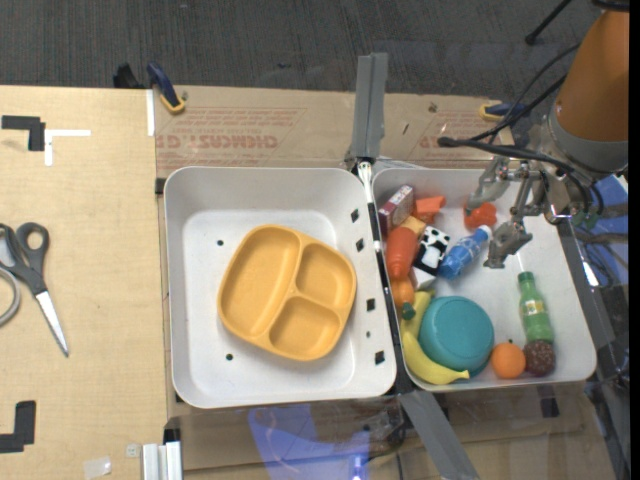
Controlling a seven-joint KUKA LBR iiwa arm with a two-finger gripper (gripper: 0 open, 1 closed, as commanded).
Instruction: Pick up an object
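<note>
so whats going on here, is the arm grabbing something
A grey arm with an orange band reaches in from the right, its gripper above the right white bin, near a small blue plastic bottle and a small red object. Nothing is visibly held, so no pick yet. That bin also holds a teal bowl, a yellow banana and a green bottle. The left white bin holds a yellow divided plate.

Beside the smooth, matt yellow plastic plate [287, 291], the teal bowl [457, 333] looks glossy; scissors [38, 283] left of it have shiny metal blades.
</note>
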